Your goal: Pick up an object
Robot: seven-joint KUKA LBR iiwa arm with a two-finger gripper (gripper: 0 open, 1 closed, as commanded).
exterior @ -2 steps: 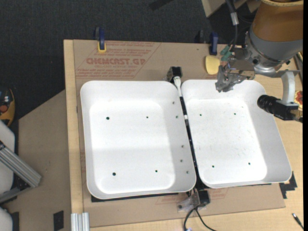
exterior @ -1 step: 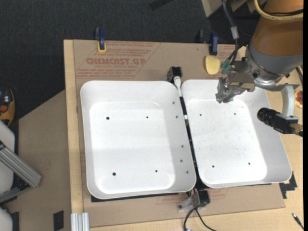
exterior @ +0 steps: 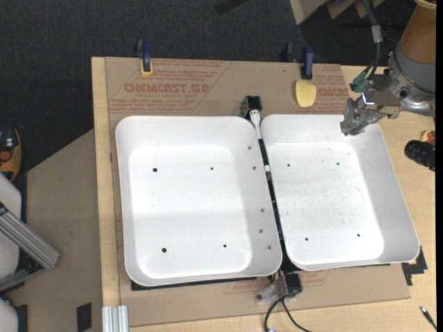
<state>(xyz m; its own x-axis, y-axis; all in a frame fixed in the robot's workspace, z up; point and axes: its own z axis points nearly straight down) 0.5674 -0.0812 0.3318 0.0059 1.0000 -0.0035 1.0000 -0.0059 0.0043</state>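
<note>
One tool [exterior: 353, 124] over far right corner of right bin [exterior: 387, 185]; finger spread unreadable, nothing seen held.

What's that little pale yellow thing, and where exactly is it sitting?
The small pale yellow rounded object lies on the brown board just beyond the right white bin's far edge, directly below a blue clamp, left of the claw.

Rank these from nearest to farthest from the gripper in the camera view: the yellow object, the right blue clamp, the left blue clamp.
From the gripper:
1. Yellow object, on the board behind the right bin.
2. Right blue clamp, just beyond it.
3. Left blue clamp, far across, behind the left bin.
</note>
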